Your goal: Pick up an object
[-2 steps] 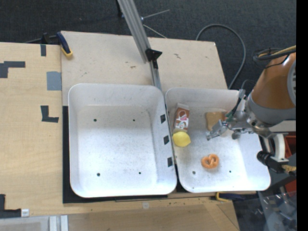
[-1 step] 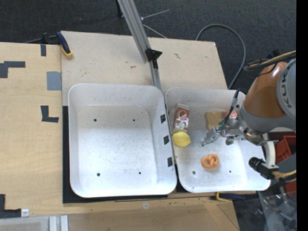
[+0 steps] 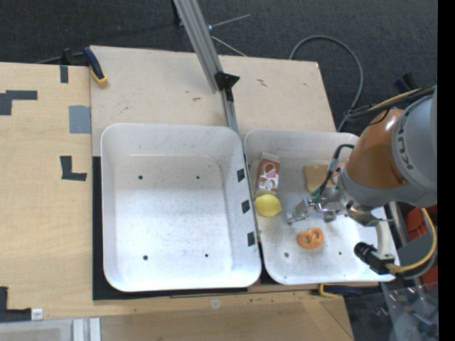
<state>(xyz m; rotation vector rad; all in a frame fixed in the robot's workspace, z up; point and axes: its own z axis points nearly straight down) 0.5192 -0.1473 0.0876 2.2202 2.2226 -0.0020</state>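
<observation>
I am working in the right bin [image 3: 284, 268], and I am taking the lemon [image 3: 268, 205] near that bin's left wall as my landmark. The gripper [image 3: 307, 212] is hanging low over the bin floor just to the right of the lemon, apart from it. I cannot tell how the pincer is standing; the metal at its tip is too small and tangled to read, and I am seeing nothing between it that I would call held.

The pretzel [image 3: 310, 239] is lying down and to the right of the lemon, just below the gripper, not touching it. A carton [image 3: 268, 175] is sitting directly above the lemon, nearly touching it. A tan piece [image 3: 316, 177] is lying up and to the right of the lemon, partly under the wrist.

I am judging this as the approach step: nothing lifted yet. Next I am needing to settle on one target, the pretzel or the lemon, centre over it, descend and close, keeping clear of the neighbour.
</observation>
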